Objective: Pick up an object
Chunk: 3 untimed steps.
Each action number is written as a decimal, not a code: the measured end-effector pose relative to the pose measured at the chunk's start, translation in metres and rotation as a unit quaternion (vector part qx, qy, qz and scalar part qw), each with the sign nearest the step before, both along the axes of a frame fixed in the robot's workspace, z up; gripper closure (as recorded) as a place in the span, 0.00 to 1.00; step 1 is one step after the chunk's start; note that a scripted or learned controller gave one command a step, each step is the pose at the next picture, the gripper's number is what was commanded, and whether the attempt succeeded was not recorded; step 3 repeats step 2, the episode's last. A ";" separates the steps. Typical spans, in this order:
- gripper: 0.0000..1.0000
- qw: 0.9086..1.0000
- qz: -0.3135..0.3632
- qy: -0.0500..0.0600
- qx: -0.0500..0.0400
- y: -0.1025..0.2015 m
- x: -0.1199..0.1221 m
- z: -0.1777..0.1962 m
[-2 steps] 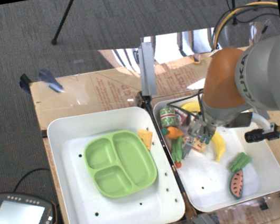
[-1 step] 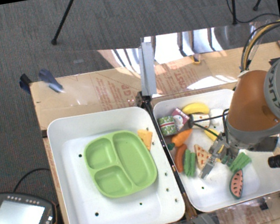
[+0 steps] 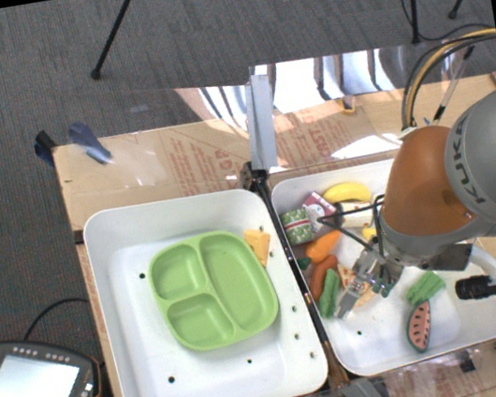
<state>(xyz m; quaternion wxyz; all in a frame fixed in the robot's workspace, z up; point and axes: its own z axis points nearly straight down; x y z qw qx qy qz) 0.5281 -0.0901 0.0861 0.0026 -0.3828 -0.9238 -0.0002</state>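
Our grey two-finger gripper hangs low in the right white bin, fingers slightly parted and holding nothing we can see, just beside the green toy cucumber and orange toy carrot. We should centre on one piece before closing. The left white bin holds a green divided plastic plate; the brown bench meets grey carpet beyond.

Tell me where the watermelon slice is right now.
The watermelon slice lies in the right bin, near its front right corner, just below a green toy and right of the gripper.
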 end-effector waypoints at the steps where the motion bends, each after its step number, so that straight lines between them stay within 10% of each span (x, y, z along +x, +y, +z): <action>1: 1.00 1.000 0.002 0.001 0.000 0.000 0.000 0.009; 2: 1.00 1.000 0.029 -0.007 -0.001 0.074 0.008 0.160; 3: 1.00 1.000 0.029 -0.007 -0.001 0.074 0.008 0.160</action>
